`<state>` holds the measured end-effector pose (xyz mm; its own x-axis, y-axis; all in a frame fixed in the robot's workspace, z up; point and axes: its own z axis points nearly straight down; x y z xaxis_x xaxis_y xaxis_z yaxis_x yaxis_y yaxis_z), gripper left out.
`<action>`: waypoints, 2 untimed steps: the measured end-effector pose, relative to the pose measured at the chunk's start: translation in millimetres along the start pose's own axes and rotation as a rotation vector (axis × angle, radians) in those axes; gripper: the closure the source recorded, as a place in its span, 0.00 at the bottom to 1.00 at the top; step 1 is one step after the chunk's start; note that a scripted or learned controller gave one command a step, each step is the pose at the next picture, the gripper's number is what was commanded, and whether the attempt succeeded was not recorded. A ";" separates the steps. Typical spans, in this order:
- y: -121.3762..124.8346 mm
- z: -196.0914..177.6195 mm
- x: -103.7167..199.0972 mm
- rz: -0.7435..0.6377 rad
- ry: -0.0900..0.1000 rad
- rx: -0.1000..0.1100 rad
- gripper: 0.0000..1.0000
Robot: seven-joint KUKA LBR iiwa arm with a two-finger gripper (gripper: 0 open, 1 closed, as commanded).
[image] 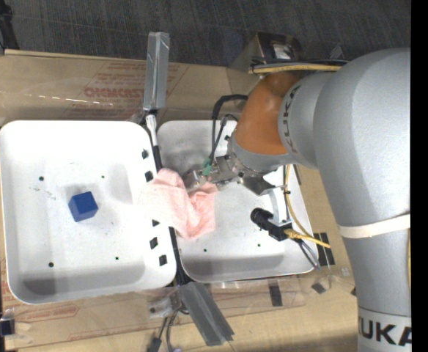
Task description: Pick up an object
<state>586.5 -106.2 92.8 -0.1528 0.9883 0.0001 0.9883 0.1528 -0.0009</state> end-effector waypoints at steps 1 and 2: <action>0.3 -10.0 -0.2 -0.002 0.000 0.002 1.00; 2.3 -105.7 47.3 -0.104 0.000 0.001 1.00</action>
